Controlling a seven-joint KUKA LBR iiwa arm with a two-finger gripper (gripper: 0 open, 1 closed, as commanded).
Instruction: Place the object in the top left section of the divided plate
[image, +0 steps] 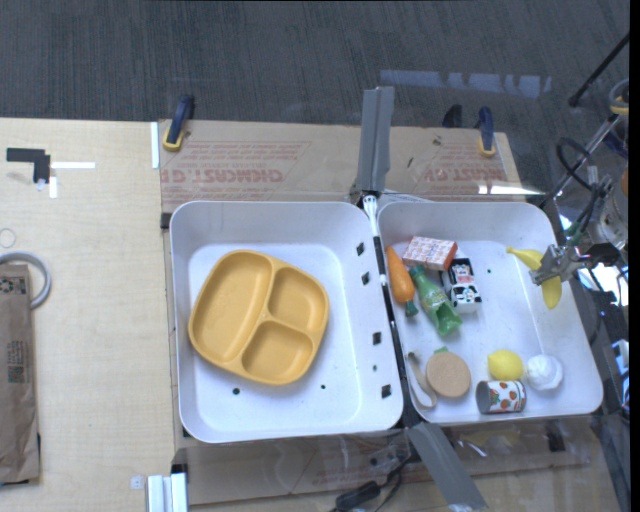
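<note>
The yellow divided plate (258, 316) lies in the left bin (190, 400), with one long section on its left and two smaller ones on its right. All three sections are bare. My gripper (566, 257) is at the right bin's far right side, right against a yellow banana (548, 283) that sits by the bin wall. The gripper's metal parts overlap the banana's upper end. Whether the banana is between them cannot be made out.
The right bin (500, 225) holds an orange carrot (400, 278), a green bottle (434, 301), a pink box (430, 250), a black-and-white carton (462, 283), a tan disc (448, 375), a lemon (505, 364), a white ball (543, 371) and a can (500, 396). A metal divider (376, 150) stands between the bins.
</note>
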